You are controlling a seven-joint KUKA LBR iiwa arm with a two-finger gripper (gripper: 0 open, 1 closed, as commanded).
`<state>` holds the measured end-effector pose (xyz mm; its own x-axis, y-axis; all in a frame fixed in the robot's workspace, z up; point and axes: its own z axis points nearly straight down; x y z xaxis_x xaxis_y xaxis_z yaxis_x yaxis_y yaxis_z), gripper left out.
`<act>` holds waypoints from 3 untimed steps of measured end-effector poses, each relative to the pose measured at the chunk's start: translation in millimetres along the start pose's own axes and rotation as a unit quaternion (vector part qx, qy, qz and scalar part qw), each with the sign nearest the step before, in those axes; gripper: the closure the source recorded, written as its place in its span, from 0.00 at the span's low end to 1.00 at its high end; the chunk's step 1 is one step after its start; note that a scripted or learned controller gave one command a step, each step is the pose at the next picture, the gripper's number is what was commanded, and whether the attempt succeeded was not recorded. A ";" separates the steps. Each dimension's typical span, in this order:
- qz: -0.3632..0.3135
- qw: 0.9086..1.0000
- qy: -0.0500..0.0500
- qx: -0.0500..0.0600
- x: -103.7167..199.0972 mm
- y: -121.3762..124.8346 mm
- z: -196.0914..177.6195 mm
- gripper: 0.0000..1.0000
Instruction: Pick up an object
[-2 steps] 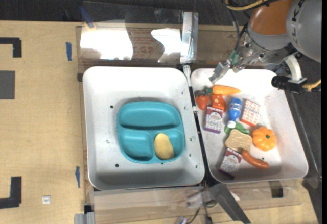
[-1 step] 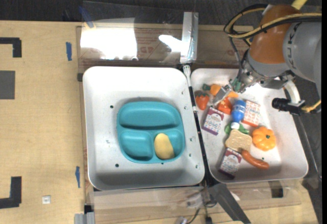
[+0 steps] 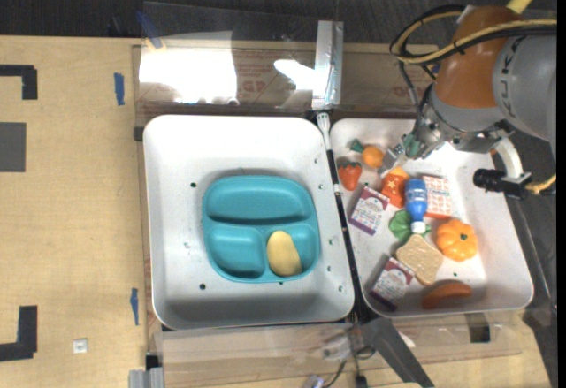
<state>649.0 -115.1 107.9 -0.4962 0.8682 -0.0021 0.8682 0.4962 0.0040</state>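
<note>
The tool [image 3: 414, 145] is hanging over the far part of the right bin [image 3: 513, 289] — whether it is gripping anything I cannot tell. Just beside it a small orange ball [image 3: 373, 156] is lying; nearer the camera, a blue-capped bottle [image 3: 416, 201] and a pumpkin [image 3: 456, 239] — well leftward, a potato [image 3: 284, 253] is sitting in a teal tray [image 3: 239, 218].

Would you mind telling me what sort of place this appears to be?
Probably a robotics lab bench for pick-and-place trials: a grey arm reaches over two white bins, the right bin holds toy food, and the wooden bench carries tape markers.
</note>
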 end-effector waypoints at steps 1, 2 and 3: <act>0.172 0.985 0.005 0.014 29.4 31.3 -70.1 1.00; 0.171 0.985 0.006 0.017 30.2 30.5 -77.6 1.00; 0.291 0.957 -0.001 0.000 33.0 6.3 -153.3 1.00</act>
